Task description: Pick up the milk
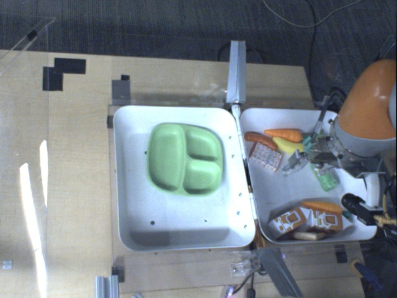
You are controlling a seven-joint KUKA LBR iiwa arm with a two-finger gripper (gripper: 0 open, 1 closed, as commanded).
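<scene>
The milk is a brown and white carton lying on its side along the front wall of the right bin. My gripper hangs over the middle of that bin, well behind the carton and apart from it. The gripper sits just right of a pink checkered packet and just in front of a yellow banana. The grey arm with its orange band comes in from the right and hides the bin's far right side.
A carrot and a reddish sausage lie at the back of the right bin. A green bottle lies right of the gripper, and an orange piece rests against the carton. The left bin holds a green divided plate.
</scene>
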